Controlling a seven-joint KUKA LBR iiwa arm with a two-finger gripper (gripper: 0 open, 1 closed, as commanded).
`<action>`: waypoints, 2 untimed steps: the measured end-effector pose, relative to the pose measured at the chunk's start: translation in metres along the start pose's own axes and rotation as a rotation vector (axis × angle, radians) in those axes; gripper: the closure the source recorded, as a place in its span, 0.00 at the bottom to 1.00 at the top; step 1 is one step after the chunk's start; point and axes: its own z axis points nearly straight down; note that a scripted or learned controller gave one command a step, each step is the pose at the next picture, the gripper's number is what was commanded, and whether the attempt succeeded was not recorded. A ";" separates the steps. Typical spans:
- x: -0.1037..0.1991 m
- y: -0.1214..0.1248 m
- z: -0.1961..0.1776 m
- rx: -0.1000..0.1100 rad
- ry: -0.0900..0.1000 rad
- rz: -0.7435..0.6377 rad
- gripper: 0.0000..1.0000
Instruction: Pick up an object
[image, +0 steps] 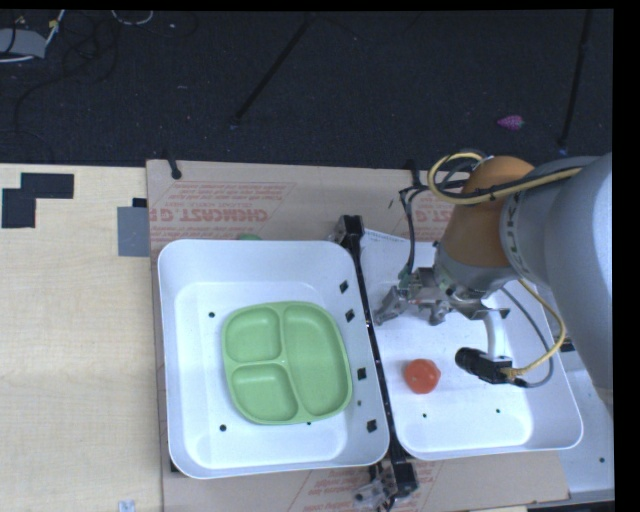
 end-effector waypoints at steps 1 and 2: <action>-0.001 0.001 -0.013 -0.001 0.000 0.003 1.00; -0.006 0.003 -0.056 -0.007 -0.001 0.006 1.00</action>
